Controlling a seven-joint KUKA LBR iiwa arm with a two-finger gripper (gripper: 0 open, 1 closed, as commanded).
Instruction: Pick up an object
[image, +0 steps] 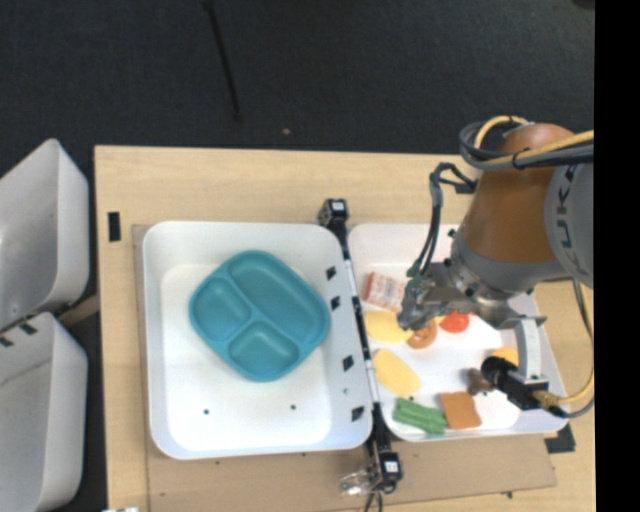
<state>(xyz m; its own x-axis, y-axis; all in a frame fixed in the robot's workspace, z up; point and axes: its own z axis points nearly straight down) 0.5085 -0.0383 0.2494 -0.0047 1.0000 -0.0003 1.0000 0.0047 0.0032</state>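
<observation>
The gripper (418, 318) is lowered into the right bin (400, 238) in the reaching step, just above a round orange-brown piece (422, 339), and a closing on that piece is judged necessary next; its opening cannot be told.

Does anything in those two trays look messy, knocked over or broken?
Nothing looks spilled or broken. The blue plate lies flat in the left bin, turned at an angle to its sides. The small items, such as the yellow piece and green piece, lie scattered loosely in the right bin under the gripper.
</observation>
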